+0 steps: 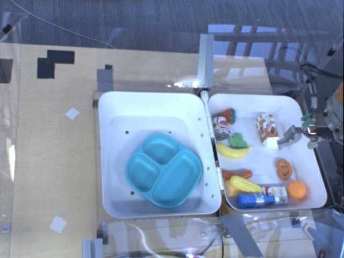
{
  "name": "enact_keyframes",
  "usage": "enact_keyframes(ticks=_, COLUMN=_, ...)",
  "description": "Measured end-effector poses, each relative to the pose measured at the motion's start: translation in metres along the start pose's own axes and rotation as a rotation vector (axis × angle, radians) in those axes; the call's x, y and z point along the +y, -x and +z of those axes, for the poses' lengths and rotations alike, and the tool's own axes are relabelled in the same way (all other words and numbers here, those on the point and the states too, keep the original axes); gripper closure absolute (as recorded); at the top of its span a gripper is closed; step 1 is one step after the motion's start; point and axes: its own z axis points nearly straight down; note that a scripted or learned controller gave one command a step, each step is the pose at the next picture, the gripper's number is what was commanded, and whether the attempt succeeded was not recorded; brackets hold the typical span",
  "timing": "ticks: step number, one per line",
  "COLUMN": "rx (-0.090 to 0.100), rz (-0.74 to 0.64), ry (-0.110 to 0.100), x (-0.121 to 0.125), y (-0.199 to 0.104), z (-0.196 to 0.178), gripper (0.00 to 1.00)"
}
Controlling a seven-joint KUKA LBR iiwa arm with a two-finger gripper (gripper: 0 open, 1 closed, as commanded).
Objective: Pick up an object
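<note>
White plastic formed both shallow bins on the pale wooden counter [48, 160]. The tool [293, 135] hung at the right rim of the right bin [309, 198], reaching in from the arm's side; whether it was spread or pressed together could not be told, and nothing showed between its tips. Just beside it, toward the bin's middle, lay a small carton [267, 129] with a red-and-white print. Just below the tool sat a pretzel [284, 169], and farther down, near the bin's front corner, an orange [296, 190]. Beyond the carton, well away from the tool, a yellow banana [233, 151] lay under a green broccoli piece [237, 141], with a small can [221, 127] and a carrot-like piece [228, 115] near the dividing wall. Along the front edge lay a blue bottle [260, 200], a yellow corn-like piece [243, 185] and a red sausage [237, 173]. Farthest from the tool, the left bin [115, 109] held a blue divided plate [164, 170].
</note>
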Motion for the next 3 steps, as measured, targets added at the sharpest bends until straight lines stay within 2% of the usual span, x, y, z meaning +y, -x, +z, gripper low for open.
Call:
enact_keyframes(ticks=1, rx=0.0, rz=0.0, ry=0.0, x=0.0, y=0.0, z=0.0, gripper=0.0)
enact_keyframes(ticks=2, rx=-0.001, rz=-0.32, ry=0.003, x=0.061, y=0.015, z=-0.009, gripper=0.0)
enact_keyframes(ticks=3, rx=-0.001, rz=-0.049, ry=0.004, x=0.16, y=-0.011, z=0.126, gripper=0.0)
